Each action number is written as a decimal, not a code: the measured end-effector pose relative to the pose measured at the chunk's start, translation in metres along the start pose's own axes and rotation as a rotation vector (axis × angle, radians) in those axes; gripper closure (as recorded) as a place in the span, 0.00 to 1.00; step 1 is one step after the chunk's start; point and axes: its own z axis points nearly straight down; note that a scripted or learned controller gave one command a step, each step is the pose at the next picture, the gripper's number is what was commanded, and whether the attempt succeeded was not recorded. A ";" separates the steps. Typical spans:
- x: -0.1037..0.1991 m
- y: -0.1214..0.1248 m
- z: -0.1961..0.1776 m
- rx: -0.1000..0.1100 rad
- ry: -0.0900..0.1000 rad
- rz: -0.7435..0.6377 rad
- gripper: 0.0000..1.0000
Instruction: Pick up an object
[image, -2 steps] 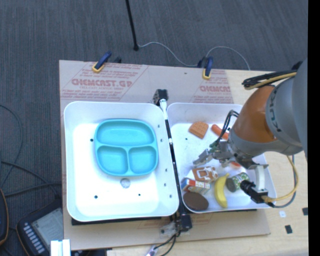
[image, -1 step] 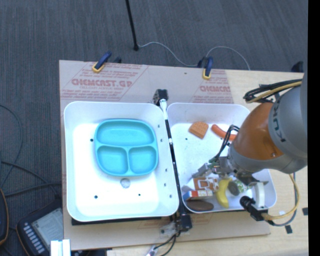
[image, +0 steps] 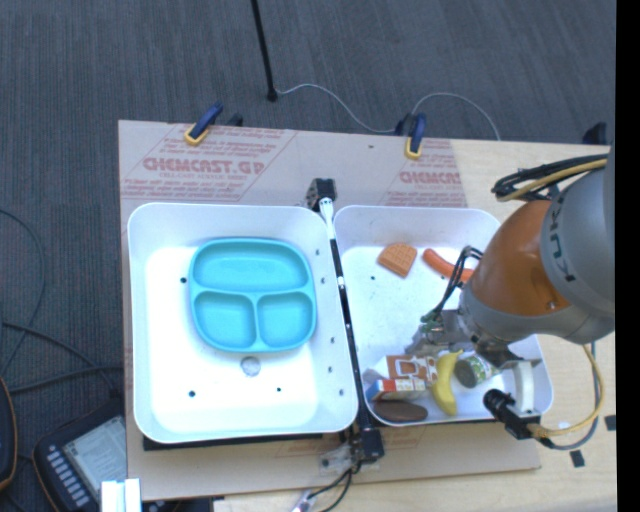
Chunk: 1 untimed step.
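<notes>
You see gripper low in right bin, over toy pile. Can't tell its grip. Banana just below it, carton beside. Waffle and sausage farther up.

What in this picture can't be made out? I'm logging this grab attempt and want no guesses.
- Gripper: in the camera view the arm's grey and orange wrist covers it from above, so its grip is unreadable.
- Banana: its upper end runs under the gripper; contact is unclear.
- Small carton: print too small to read.
- Right bin: its right side is hidden by the arm.
- Sausage: right end hidden by the arm.
</notes>
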 end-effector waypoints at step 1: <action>0.000 0.000 0.000 0.001 0.000 0.000 0.00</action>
